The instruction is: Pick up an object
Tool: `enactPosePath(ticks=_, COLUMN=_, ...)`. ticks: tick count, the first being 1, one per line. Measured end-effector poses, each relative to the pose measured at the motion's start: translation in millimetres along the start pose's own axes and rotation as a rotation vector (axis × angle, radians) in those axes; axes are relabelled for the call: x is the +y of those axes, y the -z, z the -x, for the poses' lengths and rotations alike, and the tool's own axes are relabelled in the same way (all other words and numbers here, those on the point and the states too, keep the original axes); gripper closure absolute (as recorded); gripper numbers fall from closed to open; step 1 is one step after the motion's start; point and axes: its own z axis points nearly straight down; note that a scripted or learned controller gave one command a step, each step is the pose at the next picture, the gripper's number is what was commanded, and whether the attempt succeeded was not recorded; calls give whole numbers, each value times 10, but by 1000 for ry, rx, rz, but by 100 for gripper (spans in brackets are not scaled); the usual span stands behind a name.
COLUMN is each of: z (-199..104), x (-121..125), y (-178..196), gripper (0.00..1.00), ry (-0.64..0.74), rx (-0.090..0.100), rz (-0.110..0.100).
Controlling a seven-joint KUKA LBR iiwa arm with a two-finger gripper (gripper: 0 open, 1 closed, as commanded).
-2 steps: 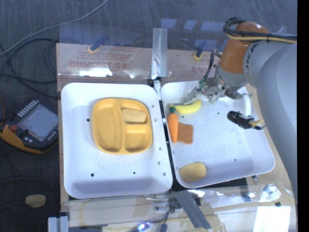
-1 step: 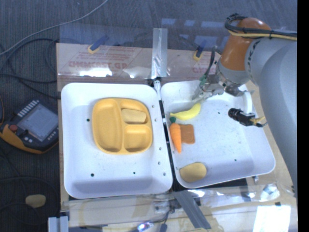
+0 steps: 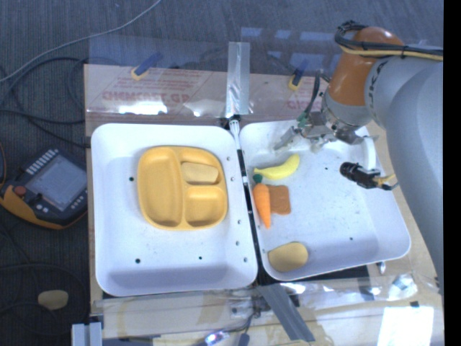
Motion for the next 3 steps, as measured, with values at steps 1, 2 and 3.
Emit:
enactPosePath(ticks=1, z=-104, x=-175, y=-101, gripper=0, ry=222, rx=-5, rz=8)
enactPosePath(ticks=2, z=-608, x=-121, y=738, gripper=0, ry=247, rx=13, rz=-23)
enactPosePath(ticks=3, z=-194, x=-208, y=105, gripper=0, ry=305, rx=7, rz=10)
